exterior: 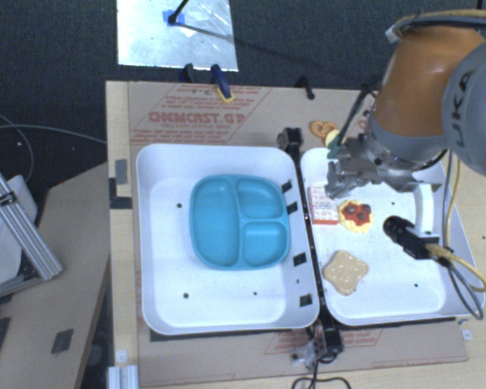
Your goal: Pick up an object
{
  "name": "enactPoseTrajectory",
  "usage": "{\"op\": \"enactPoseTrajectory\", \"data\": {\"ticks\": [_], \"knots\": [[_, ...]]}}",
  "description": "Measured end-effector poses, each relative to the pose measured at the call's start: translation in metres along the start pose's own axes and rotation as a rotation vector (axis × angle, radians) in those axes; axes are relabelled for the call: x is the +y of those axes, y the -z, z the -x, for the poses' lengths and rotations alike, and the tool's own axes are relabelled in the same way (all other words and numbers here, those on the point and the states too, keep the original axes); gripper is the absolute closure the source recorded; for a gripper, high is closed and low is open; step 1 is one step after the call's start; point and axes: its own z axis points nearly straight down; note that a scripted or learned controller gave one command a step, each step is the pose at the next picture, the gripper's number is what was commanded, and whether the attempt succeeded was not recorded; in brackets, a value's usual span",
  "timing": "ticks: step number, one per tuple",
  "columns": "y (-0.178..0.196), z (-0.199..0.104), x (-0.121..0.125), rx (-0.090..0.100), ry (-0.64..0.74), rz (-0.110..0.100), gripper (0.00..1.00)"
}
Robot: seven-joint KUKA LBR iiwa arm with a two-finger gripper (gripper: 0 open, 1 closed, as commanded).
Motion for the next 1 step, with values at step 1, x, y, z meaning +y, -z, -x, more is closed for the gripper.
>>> {"op": "enactPoseTrajectory", "data": {"ticks": [1], "knots": [[-0.0023, -0.0041, -0.0011, 0.002, 0.006, -0.004, 0.0]]}}
